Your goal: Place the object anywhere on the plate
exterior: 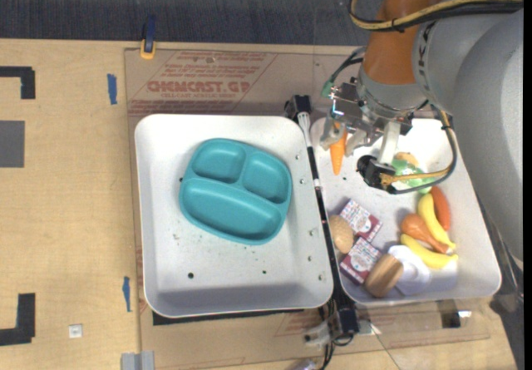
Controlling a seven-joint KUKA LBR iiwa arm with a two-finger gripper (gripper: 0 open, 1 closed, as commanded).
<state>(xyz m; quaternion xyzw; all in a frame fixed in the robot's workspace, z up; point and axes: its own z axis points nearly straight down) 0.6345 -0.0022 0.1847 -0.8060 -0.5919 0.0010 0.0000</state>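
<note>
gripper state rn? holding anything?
gripper: shut on the toy carrot, over the right bin; not yet at the teal plate.

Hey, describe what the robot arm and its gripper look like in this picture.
The arm is bulky with smooth, rounded light-grey housings and a glossy orange band above the wrist. Black cables, one with a yellowish sheath, loop over the orange section, and another black cable curves down beside the gripper. The gripper is a compact metallic-grey and white block with small dark parts.
</note>
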